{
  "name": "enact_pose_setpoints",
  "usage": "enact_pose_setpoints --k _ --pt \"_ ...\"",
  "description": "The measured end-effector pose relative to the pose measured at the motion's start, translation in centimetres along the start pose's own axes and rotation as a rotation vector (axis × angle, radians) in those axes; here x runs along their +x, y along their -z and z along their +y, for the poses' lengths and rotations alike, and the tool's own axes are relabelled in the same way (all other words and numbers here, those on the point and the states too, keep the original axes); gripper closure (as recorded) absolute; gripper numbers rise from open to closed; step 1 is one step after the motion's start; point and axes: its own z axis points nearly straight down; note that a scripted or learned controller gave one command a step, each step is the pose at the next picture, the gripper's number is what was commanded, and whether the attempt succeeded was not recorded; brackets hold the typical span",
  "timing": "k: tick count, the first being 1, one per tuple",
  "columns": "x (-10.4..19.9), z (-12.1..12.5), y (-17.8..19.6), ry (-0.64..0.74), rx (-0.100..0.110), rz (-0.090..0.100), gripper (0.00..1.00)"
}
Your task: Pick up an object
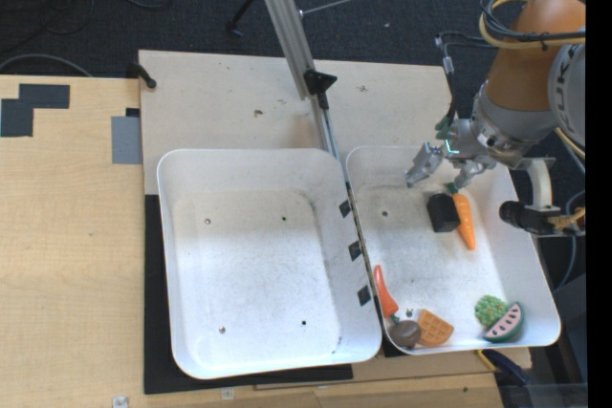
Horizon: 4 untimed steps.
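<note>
Lying in the right bin [535, 287], the toy carrot [465, 221] and a small black block [443, 212] touch side by side, and we take these as the likeliest targets, since the gripper [446, 165] hangs just above and behind them. We see its two fingers spread apart with nothing between them, the left finger [422, 167] angled outward toward the bin's back wall; we judge this open stance to be preparation for a descent, not a grasp. Because the carrot and block touch, we expect a closing pincer could catch both or push one aside, so the approach would need to straddle a single item.

Along the near edge of the same bin we find the other candidates: a watermelon slice [506, 322] beside a green bumpy piece [490, 308], a waffle-patterned orange piece [434, 329], a brown rounded item [406, 333], and a slim red piece [384, 290] resting against the divider wall. Their position at the rim and corner would, in our judgement, leave the fingers less room.

The left bin [253, 258] adjoins the right one. Behind both, a slanted aluminium rail [287, 19] rises from the bench [229, 100]. The arm's orange band [535, 53] sits above the wrist at the view's right.
</note>
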Motion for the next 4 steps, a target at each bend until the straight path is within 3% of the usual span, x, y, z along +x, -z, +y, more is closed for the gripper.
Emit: enact_pose_setpoints --k 1,4 --pt "0.0 0.1 0.3 0.0 -0.005 -0.001 0.0" --pt "-0.3 -0.2 -12.0 -0.002 -0.004 -0.001 0.0"
